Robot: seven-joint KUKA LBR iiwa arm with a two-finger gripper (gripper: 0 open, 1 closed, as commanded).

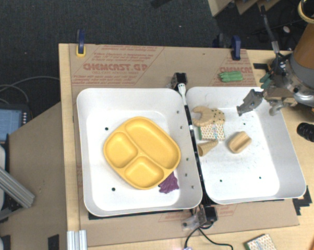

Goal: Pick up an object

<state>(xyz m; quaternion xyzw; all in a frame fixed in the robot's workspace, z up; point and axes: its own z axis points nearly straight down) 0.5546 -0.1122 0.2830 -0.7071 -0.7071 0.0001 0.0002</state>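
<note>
Right now the claw [249, 102] hangs over the far right part of the right bin [282, 160], above bare white floor and apart from every object. Its dark fingers point down and to the left, but how wide they stand cannot be told from this slanted view; nothing shows between them, so it holds nothing.

Candidates for the pick sit in the left half of that bin: a tan wooden block [239, 142] nearest the claw, a patterned packet [213, 133] beside the bin's left wall, a tan curved piece [206, 115] just far of it, and a small wedge [207, 147] just near of it. The left bin [94, 155] holds a yellow divided tray [141, 152] with a purple scrap [169, 183] touching its near edge.

Likely risks: a straight descent would close on bare floor. Going for the cluster by the wall could nudge neighbours or catch the rim. The rounded block may roll or slip out of a pinch.
</note>
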